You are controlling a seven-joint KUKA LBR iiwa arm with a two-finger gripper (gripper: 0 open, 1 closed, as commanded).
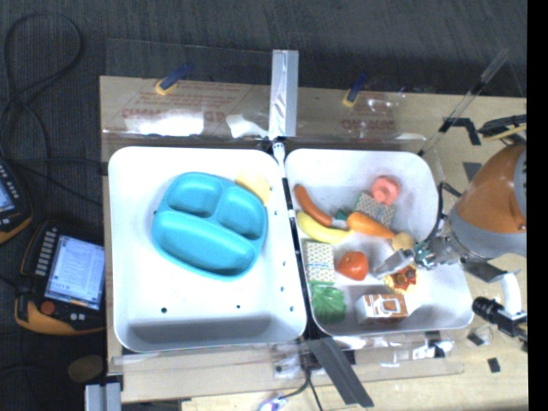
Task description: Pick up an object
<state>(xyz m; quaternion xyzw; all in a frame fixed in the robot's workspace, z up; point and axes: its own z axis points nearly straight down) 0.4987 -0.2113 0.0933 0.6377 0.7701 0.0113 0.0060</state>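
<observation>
The gripper point(401, 262) reaches low into the right bin point(425, 171) beside a red tomato point(352, 265), among toy foods including a carrot point(370, 224) and banana point(315, 229); whether it is open or closed cannot be told. A blue tray point(211, 223) fills the left bin point(137, 315).

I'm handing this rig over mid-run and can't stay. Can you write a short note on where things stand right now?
Gripper: low in the right white bin, among the toys; whether it grips anything is unclear.
Things: right bin holds a red tomato-like toy, orange carrot, yellow banana, pink round piece, green leafy toy and small printed box. The left white bin holds a blue divided plastic tray.
Done: nothing visibly lifted.
Left: grasp and raise one object.
</observation>
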